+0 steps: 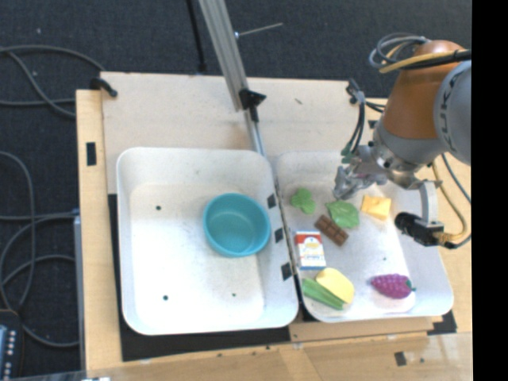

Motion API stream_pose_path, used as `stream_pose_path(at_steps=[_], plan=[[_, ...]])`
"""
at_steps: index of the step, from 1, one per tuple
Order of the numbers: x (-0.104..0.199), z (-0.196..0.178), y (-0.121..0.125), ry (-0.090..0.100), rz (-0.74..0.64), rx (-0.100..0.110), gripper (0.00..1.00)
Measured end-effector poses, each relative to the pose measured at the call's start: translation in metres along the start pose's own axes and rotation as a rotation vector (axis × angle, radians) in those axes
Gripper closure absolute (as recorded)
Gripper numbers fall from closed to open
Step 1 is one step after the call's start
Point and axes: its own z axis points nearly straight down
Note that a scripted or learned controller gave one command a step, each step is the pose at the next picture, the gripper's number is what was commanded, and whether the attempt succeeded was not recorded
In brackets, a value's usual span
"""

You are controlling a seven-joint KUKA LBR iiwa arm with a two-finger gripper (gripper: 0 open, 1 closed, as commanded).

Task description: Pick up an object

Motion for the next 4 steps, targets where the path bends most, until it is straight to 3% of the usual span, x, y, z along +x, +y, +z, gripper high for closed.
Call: stream_pose_path(at_steps=[2,4], plan=[[0.102,-0.031,-0.008,0.001,-0.002,-0.002,1.00],[0.197,-0.025,-0.019,0.001,-0.002,0.000,1.00]])
